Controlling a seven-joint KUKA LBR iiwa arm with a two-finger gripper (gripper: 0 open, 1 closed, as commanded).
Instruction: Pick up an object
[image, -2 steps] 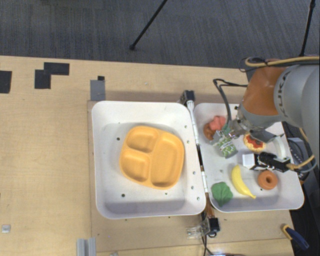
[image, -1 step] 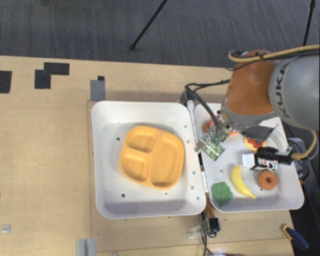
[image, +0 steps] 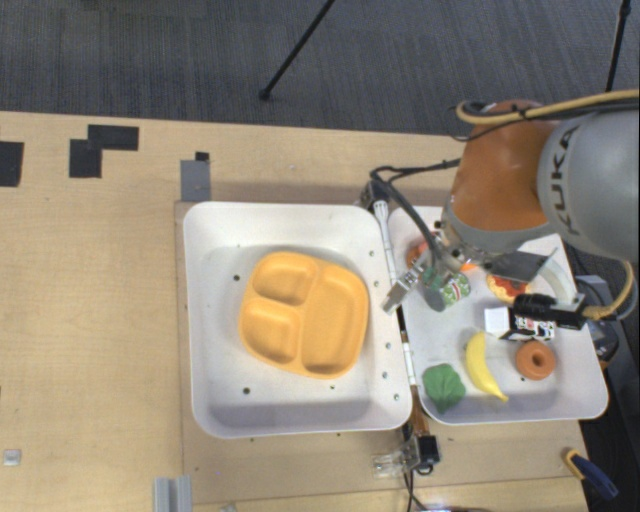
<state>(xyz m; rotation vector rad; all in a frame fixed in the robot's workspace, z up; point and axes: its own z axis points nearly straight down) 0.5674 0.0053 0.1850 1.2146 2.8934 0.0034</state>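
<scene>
The grey arm's end effector (image: 432, 272) hangs low over the right white bin (image: 560, 405), at its ten o'clock corner, just above a small green-and-red can (image: 447, 288); whether it grips the can, I cannot tell. A yellow banana (image: 484, 368), green leafy lump (image: 443, 385) and orange ring (image: 536, 361) lie toward six o'clock. The left white bin (image: 215, 400) holds a yellow divided plastic tray (image: 303, 312).

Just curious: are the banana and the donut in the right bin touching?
Apart. The camera view shows bare white bin floor between the banana and the donut.
</scene>
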